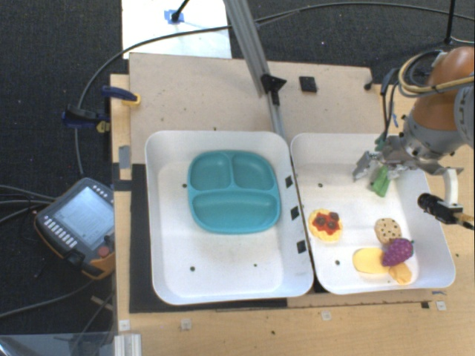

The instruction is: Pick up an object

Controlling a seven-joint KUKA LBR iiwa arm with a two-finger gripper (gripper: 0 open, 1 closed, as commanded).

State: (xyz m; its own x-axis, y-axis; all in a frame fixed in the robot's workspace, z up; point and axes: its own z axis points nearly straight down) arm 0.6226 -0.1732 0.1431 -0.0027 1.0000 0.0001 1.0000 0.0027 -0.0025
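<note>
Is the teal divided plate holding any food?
Empty: all three compartments of the teal plate show bare teal; the toy foods lie in the right bin.

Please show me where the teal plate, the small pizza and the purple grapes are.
teal plate (pixel 234 215): camera view, its large lower compartment.
small pizza (pixel 326 224): camera view, its topped middle.
purple grapes (pixel 398 251): camera view, middle of the bunch.

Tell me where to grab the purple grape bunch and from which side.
Grip the purple grape bunch across its narrower width, coming straight down from above. It lies flat in the right bin, overlapping the yellow piece, with the cookie close behind, so a sideways approach looks crowded. This is a judgement.
</note>
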